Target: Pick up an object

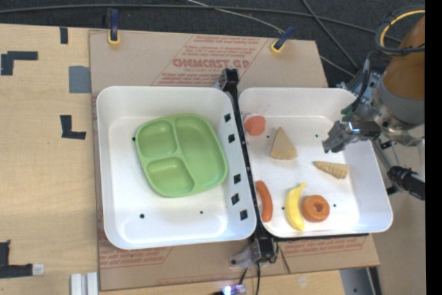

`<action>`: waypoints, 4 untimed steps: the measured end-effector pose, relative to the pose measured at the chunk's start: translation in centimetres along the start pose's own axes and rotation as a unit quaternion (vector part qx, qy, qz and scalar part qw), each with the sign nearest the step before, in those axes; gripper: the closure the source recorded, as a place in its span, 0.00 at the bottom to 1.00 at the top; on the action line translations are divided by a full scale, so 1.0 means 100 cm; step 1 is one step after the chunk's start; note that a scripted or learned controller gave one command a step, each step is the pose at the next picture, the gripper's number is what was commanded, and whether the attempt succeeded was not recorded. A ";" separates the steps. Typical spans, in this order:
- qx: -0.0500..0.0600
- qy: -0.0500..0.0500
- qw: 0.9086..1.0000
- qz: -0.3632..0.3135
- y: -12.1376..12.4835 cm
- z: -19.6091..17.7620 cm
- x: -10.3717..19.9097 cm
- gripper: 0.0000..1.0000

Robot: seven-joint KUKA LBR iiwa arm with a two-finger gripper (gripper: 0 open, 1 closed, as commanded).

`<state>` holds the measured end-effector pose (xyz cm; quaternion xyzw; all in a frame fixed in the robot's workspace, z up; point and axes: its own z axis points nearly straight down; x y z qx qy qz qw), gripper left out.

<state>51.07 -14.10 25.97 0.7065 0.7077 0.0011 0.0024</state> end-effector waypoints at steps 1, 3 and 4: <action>0.003 0.001 1.000 -0.002 0.026 0.004 0.043 1.00; 0.004 0.001 1.000 -0.002 0.051 0.031 0.145 1.00; 0.003 0.001 1.000 -0.003 0.065 0.040 0.201 1.00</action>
